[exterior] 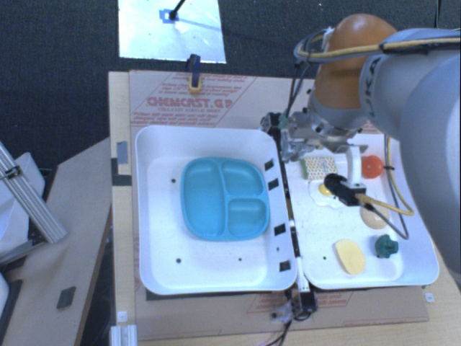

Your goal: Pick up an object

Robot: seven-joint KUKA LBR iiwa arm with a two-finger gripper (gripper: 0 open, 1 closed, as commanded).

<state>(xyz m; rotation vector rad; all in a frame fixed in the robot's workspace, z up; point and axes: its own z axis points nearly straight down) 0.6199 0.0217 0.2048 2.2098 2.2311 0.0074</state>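
While the grey arm (421,99) with its orange band reaches in from the view's right, its gripper (289,144) hangs above the far end of the right white bin (414,269). It is beyond the toy fried egg (324,192) and toward the view's left of it, close to the seam where the two bins meet. From this slant the metal parts of the gripper bunch together, so whether it is spread or closed cannot be told.

The things to pick all lie in the right white bin around the toy fried egg, which is a white patch with a yellow yolk. Just beyond the egg lies a beige waffle square (318,167) with a fine grid, near the gripper. To the view's right of the egg, and a little farther back, sits an orange ball (372,166). Nearer the camera than the egg and to its right lies a tan oval piece (374,218). Nearer still lie a pale yellow oval slab (350,256), almost straight in front of the egg, and a small dark green lump (386,246), farther to the egg's right.

To the view's left of the egg, across the seam, the left white bin (155,265) holds a light blue divided plate (223,197) with three compartments, lying flat near the bin's middle. Both bins rest on a sheet of cardboard (238,96) with red print, on the desk (389,329).
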